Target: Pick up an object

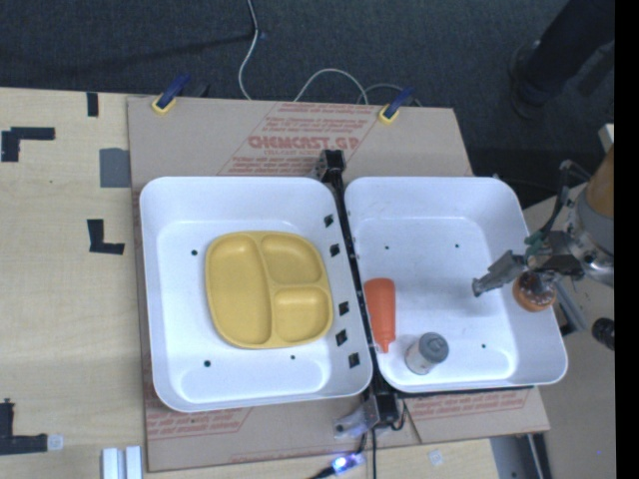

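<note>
Tool (519, 272) at right rim of right bin (439, 193), over small brown round object (535, 293).

Reaching in from the right, low over the right bin's edge; one grey finger (496, 272) pointing left into the bin, grip state impossible to tell. Brown round object just beside the tool, touching or not unclear, nothing visibly pinched. Orange carrot-shaped piece (380, 312) lying lengthwise against the bin's left wall. Grey capped cylinder (427, 352) near it at the front, apart from the tool. Yellow three-section plate (268, 288) flat in the middle of the left bin (160, 208). Both bins on brown cardboard sheet (300, 133) atop the desk (50, 287).
</note>
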### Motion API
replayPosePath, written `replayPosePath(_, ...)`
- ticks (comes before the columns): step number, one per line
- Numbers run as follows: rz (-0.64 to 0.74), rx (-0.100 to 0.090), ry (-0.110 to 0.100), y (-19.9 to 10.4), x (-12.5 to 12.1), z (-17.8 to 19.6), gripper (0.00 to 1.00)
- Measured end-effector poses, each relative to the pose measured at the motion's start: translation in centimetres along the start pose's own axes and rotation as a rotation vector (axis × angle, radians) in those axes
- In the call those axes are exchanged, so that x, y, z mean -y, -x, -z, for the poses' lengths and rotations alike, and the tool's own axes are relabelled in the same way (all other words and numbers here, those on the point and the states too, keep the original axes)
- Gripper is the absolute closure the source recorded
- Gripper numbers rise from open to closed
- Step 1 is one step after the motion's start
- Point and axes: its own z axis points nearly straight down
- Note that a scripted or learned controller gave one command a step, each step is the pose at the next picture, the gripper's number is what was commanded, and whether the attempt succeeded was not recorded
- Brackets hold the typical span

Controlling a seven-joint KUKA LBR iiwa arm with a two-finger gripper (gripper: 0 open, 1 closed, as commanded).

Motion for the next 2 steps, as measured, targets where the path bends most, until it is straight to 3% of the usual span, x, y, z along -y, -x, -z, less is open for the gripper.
replayPosePath(1,0.005,0.003,0.012,-0.1,-0.3,0.7,0.00)
replayPosePath(2,0.004,0.002,0.006,-0.8,0.0,-5.5,0.00)
